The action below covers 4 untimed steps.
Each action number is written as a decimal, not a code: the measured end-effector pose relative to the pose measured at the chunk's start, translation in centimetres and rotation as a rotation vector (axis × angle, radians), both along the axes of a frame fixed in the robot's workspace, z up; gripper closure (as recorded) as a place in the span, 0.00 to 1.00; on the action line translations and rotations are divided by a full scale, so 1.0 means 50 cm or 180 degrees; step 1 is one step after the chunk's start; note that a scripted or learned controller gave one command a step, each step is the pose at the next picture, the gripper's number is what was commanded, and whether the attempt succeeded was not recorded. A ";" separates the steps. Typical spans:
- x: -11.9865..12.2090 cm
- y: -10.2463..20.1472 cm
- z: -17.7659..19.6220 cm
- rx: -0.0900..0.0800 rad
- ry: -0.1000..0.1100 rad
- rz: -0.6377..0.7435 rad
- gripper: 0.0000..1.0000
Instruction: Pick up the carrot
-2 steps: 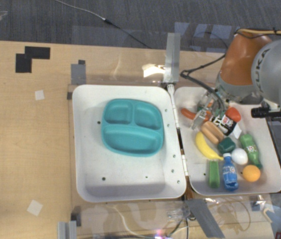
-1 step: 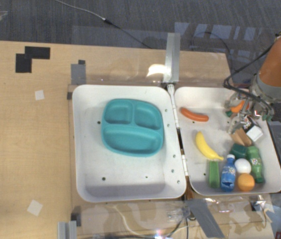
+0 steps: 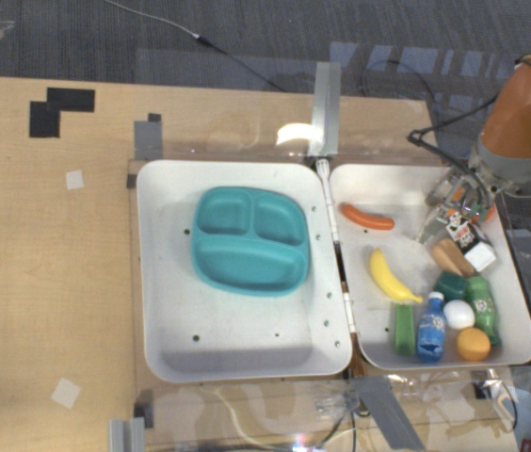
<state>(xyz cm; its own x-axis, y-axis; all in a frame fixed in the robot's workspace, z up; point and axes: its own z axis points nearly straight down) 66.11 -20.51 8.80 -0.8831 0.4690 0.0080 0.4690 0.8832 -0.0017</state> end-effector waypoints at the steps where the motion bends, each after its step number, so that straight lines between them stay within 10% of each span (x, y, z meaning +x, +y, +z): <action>1: -0.012 0.166 -0.002 0.0000 -0.0036 -0.0212 0.00; 2: -0.011 0.043 0.001 -0.0016 -0.0049 0.0675 0.00; 3: -0.003 0.045 0.031 -0.0028 -0.0095 0.0685 1.00; 4: 0.004 0.046 0.060 -0.0040 -0.0133 0.0691 1.00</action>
<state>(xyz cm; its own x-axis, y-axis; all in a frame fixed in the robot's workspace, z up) 66.30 -18.20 11.81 -0.9629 0.2677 -0.0355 0.2678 0.9635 0.0021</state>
